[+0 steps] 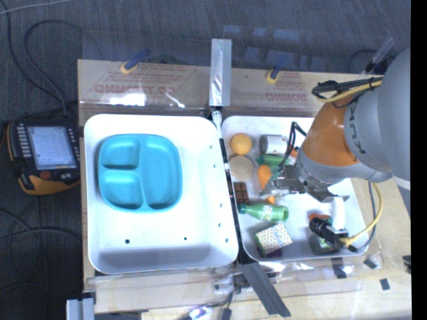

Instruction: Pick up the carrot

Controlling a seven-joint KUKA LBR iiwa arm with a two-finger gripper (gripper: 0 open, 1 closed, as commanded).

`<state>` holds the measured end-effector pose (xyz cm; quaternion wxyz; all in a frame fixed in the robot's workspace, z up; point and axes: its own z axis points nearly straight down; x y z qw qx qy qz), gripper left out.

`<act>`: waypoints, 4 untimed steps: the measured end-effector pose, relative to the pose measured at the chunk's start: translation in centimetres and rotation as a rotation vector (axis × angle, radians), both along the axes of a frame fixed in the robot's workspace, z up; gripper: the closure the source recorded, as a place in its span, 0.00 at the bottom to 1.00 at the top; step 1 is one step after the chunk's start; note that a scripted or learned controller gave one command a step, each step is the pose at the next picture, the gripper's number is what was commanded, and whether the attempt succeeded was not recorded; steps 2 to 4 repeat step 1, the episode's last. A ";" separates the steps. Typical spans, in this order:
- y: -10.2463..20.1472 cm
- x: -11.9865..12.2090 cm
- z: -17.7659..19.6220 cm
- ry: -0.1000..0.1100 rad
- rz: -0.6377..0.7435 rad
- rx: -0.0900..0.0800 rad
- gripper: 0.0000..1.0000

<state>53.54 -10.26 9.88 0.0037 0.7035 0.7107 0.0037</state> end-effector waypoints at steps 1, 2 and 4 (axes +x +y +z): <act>7.2 1.5 10.4 0.013 -0.009 -0.002 1.00; 7.2 1.5 10.4 0.013 -0.009 -0.002 1.00; 7.2 1.5 10.4 0.013 -0.009 -0.002 1.00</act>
